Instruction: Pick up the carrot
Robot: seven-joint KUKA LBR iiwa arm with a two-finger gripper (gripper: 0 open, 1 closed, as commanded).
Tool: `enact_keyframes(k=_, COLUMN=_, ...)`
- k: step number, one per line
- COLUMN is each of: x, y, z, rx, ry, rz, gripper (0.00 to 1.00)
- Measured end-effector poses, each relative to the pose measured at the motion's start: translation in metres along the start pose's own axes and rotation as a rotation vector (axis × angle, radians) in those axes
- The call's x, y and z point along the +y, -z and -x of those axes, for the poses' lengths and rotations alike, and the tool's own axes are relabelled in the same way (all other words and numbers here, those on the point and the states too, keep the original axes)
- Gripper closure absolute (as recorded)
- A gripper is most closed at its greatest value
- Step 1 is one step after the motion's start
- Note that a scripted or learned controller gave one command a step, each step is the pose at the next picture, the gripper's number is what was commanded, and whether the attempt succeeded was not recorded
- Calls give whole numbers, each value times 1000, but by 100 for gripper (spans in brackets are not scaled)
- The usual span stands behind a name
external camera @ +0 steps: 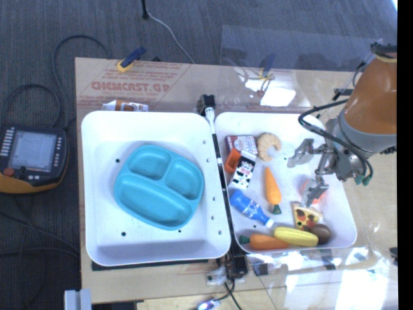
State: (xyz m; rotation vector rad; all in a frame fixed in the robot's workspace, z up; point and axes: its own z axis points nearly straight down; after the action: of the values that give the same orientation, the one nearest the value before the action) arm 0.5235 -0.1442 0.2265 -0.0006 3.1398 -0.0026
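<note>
Grey arm with an orange band

The arm [374,108] has a broad orange band above a grey wrist; black cables loop beside it, and the gripper [310,173] is bare silvery metal with thin fingers.

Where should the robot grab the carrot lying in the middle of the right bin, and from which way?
Probably at its thick orange middle, coming straight down from above. The carrot lies flat and points along the bin, green end toward the corn. The gripper would close across its narrow width. Bare bin floor on both sides leaves room; the blue bottle sits close below-left.
</note>
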Motion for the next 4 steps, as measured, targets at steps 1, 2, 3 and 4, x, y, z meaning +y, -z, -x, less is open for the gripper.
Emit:
enact_keyframes(k=1, x=1, y=-136, z=43, rx=-11, ry=202, rz=-5, gripper=0)
enact_keyframes(k=2, x=8, y=-134, z=-6, rx=-21, ry=71, rz=-3, gripper=0)
enact_keyframes(k=3, x=8, y=-136, z=52, rx=-13, ry=-117, rz=0, gripper=0)
enact_keyframes(k=4, x=42, y=-135, z=2, rx=-14, ry=-126, rz=-1, gripper=0)
